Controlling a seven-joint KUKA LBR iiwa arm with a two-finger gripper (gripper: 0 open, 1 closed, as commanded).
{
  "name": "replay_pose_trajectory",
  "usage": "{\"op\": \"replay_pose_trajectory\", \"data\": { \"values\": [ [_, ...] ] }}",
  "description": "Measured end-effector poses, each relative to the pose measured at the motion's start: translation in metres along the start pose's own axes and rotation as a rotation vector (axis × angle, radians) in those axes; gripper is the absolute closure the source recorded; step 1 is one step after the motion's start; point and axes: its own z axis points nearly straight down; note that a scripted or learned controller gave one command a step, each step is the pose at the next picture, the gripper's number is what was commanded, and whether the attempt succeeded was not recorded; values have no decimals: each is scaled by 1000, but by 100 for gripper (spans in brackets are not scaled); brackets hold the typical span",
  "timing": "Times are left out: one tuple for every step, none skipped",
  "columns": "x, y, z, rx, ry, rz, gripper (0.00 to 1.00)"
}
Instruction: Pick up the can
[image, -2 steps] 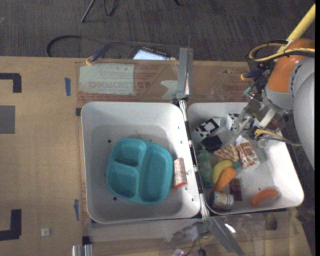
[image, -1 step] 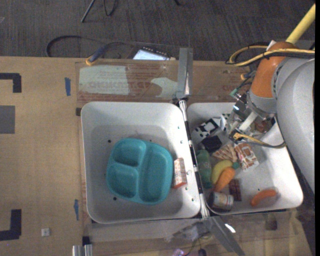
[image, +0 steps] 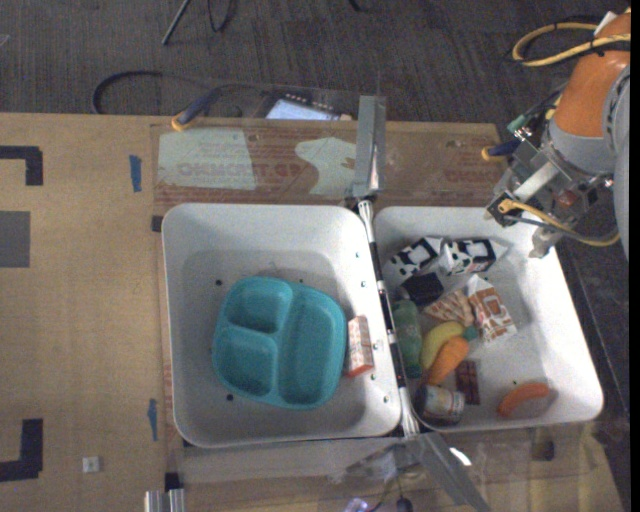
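Can (image: 440, 403) — lying on its side, near front-left corner of right bin (image: 578, 345), just below toy carrot (image: 449, 359). Gripper (image: 541, 232) — over the bin's far right corner, well apart; finger state cannot be told.

arm (image: 600, 90) gets chopped off by the right edge, end effector (image: 545, 225) too blurry to read, and the can (image: 440, 403) sits half tucked behind the bin wall (image: 405, 400)

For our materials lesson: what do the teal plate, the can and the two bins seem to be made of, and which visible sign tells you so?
Teal plate: probably plastic, matte, one even colour with moulded compartments.
Can: likely metal, its rim looks greyish and shiny, though it is small in view.
Bins: apparently white plastic or coated sheet, smooth with rounded corners; which one is unclear.
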Motion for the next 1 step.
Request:
{"op": "replay_pose_trajectory", "data": {
  "values": [
    [18,-25,93,-1,2,57,0]
  ]
}}
